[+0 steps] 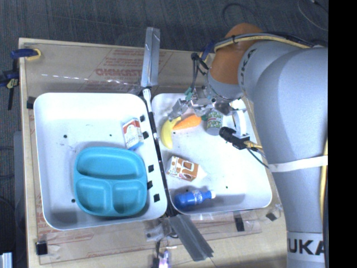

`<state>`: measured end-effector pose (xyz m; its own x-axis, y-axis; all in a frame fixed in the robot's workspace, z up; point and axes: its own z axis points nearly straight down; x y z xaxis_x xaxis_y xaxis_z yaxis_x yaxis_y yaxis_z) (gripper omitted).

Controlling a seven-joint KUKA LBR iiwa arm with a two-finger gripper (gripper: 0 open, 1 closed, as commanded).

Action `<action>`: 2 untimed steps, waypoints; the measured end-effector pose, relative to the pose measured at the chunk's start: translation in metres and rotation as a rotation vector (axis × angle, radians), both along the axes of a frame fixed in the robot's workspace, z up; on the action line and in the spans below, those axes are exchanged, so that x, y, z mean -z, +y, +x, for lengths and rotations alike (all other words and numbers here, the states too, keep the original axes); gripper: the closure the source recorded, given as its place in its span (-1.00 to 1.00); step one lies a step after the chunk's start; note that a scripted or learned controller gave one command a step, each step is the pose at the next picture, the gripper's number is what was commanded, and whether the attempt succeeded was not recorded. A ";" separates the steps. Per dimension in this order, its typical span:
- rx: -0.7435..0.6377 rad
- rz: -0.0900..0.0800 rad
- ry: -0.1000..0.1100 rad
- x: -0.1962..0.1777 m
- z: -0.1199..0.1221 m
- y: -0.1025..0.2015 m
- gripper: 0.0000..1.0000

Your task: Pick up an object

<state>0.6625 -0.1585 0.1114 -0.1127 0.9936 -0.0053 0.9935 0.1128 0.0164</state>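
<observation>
Carrot (188,121) beside banana (167,133), under gripper (196,104); jaw state unclear. Risk: 2 crowded items, grasp slips or snags neighbour.

The bench (83,57) is a pale board with red print showing through a clear sheet — two shallow white bins sit on it side by side, the left bin (50,127) and the right bin (245,177), rims touching along the middle.
</observation>
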 end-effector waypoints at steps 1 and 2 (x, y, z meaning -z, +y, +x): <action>-0.038 -0.012 -0.020 0.003 -0.037 0.015 -1.00; -0.362 -0.024 -0.022 0.004 -0.051 0.041 -1.00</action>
<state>0.6112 -0.1179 0.1076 -0.4567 0.8889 -0.0348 0.8886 0.4577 0.0300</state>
